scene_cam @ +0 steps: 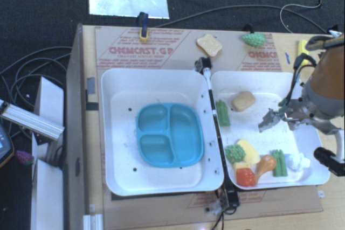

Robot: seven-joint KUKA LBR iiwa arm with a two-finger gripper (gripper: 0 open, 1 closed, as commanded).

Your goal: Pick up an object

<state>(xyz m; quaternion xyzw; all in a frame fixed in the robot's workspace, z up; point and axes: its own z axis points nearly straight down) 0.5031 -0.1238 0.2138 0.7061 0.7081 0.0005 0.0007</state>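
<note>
My gripper (266, 120) hangs over the middle of the right bin (269, 85), its fingers pointing left and open, with nothing between them. A tan bread roll (243, 100) lies just up and left of it. A green pickle-like piece (222, 113) rests against the bin's left wall. Along the front of that bin sit a broccoli (234, 153), a yellow piece (248, 150), a red tomato (245, 176), an orange drumstick (263, 165), green stalks (279, 163) and a small white-and-blue item (296, 161).
The left bin (124, 83) holds a blue divided plate (169, 134). On the cardboard behind the bins lie a toast slice (209, 44) and a green bumpy toy (254, 39). A yellow-and-blue clamp (143, 27) stands at the back edge.
</note>
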